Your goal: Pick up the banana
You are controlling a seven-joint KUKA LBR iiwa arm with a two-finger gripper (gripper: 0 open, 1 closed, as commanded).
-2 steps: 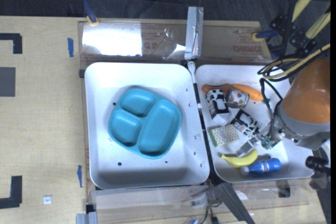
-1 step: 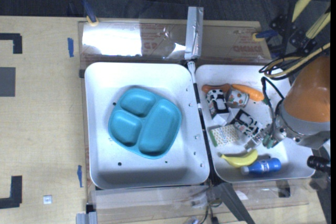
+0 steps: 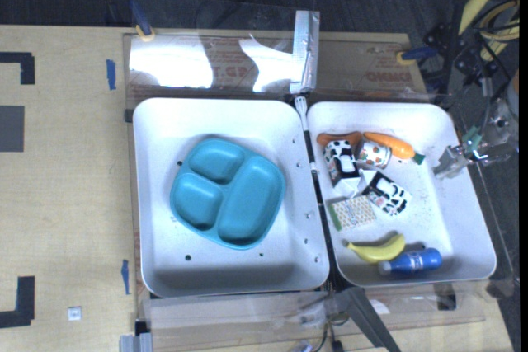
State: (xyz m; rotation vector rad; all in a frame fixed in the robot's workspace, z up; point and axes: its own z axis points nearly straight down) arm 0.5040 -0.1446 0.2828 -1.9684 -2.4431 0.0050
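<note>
The gripper hangs over the right bin's right rim; its grip cannot be judged. The banana lies well apart, near the front wall, touching a blue bottle.

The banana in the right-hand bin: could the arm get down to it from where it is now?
Probably yes. The banana lies uncovered, nothing on top; the blue bottle touches its near side, so it may crowd the jaws. The gripper sits at the bin's right rim.
</note>
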